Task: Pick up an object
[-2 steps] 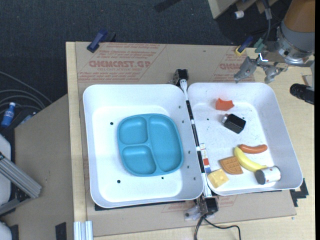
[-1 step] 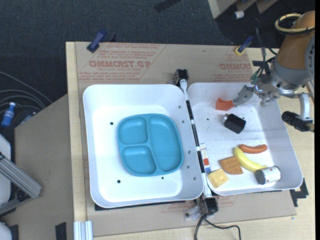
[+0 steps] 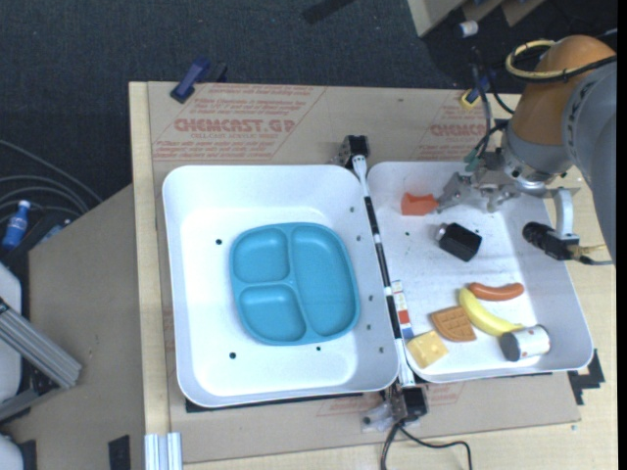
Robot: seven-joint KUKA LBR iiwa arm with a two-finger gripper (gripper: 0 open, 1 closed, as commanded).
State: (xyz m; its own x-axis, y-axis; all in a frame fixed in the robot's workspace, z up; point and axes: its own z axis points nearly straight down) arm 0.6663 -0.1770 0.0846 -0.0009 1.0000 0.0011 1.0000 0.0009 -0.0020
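My gripper (image 3: 477, 188) hangs over the far part of the right bin (image 3: 568, 292), reaching in from the right. A small orange piece (image 3: 418, 203) lies just to its left, apart from it. A black block (image 3: 458, 241) rests a little nearer the camera, below the gripper. At the near end of this bin lie a hot dog (image 3: 495, 290), a yellow banana (image 3: 487, 313), a brown cracker (image 3: 453, 324), a yellow cheese wedge (image 3: 425, 348) and a white cylinder with a dark end (image 3: 525, 342). Nothing shows as held by the gripper.
The left bin (image 3: 196, 262) holds a blue divided plate (image 3: 292, 282). A clamp (image 3: 354, 149) sits at the far end of the seam between the bins. A blue clip (image 3: 190, 81) lies on the cardboard beyond the left bin.
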